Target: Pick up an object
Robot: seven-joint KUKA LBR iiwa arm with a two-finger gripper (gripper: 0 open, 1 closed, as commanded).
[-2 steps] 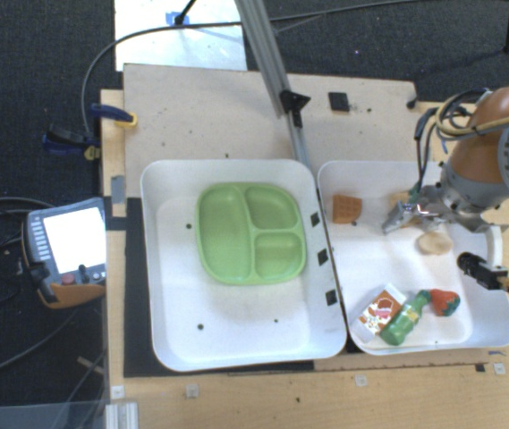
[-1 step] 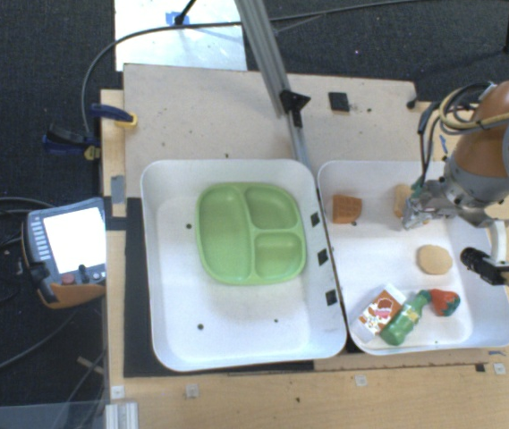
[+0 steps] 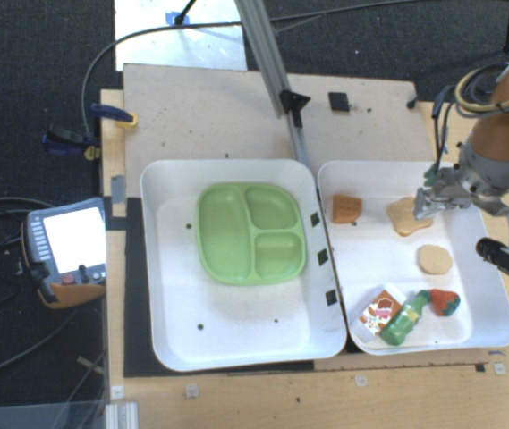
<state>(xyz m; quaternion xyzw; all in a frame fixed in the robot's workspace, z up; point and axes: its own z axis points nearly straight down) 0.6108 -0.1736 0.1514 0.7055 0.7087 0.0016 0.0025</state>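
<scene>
Near edge of right bin (image 3: pixel 504 333): carton (image 3: pixel 379 314), green bottle (image 3: pixel 404 320), strawberry (image 3: pixel 445 301). Round cookie (image 3: pixel 434 259) sits mid-bin w/ open room around it. Farther back, toast (image 3: pixel 407 215) lies just left of the gripper (image 3: pixel 431 200), touching it by the looks, long axis slanting. Can't tell the gripper's state. Cracker (image 3: pixel 346 208) further left.

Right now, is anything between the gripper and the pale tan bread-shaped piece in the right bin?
Nothing visible. The gripper sits right over the near end of the pale tan bread-shaped piece; the brown waffle-like square and round tan cookie lie apart from it.
</scene>
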